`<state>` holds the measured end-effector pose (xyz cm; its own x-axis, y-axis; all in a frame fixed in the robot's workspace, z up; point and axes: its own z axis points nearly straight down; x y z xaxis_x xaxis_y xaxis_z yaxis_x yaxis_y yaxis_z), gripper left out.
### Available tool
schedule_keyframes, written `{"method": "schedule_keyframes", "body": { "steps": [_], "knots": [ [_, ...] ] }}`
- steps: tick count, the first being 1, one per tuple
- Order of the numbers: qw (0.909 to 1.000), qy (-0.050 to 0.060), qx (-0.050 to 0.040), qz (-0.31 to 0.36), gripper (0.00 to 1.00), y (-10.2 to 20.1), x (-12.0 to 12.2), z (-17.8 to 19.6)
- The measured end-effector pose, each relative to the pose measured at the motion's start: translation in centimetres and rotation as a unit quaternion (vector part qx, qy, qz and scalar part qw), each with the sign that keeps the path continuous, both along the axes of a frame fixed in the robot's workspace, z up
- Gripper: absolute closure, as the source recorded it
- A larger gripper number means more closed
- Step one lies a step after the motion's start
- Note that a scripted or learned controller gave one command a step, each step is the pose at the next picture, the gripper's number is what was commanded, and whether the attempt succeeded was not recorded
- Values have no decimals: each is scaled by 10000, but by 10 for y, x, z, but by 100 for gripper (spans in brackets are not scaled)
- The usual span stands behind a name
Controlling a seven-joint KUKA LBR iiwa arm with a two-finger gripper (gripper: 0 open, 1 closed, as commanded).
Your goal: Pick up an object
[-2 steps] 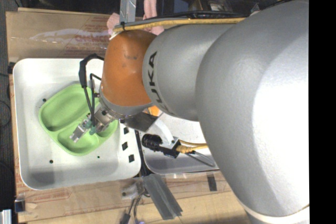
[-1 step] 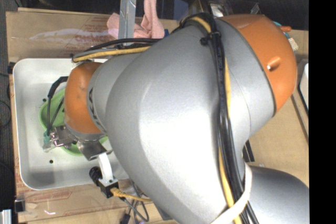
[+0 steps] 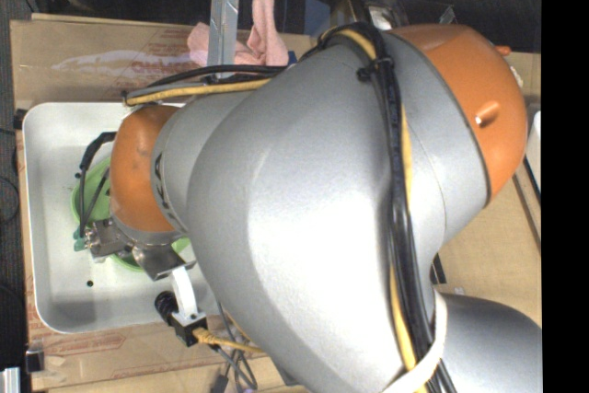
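The big grey arm (image 3: 313, 216) with its orange band (image 3: 138, 170) reaches down into the left white bin (image 3: 46, 198) and covers most of it. A green object (image 3: 81, 198) peeks out from under the wrist near the bin's middle, with more green (image 3: 129, 255) just below the wrist flange. The arm's own body hides the gripper's tips, which point down over the green object.
A pink cloth-like thing (image 3: 262, 37) and a grey upright piece (image 3: 224, 28) stand behind the bins at the top. Cardboard (image 3: 74, 60) surrounds the bin. Black and yellow cables (image 3: 202, 87) run along the arm. The bin's left part (image 3: 51, 290) shows bare white floor.
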<state>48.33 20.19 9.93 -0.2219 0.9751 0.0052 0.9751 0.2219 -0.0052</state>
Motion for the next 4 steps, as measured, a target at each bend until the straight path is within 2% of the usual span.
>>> {"method": "schedule_keyframes", "body": {
  "steps": [1, 2, 3, 4],
  "knots": [
    [9969, -10, 40, -790, 100, -49, -8, 110],
    [10000, -56, -1, -31, 100, 10, -5, -6],
    [9993, 5, 21, 361, 100, -49, 29, 67],
    [9994, -54, 132, -316, 100, -95, 7, 96]
  ]
}}
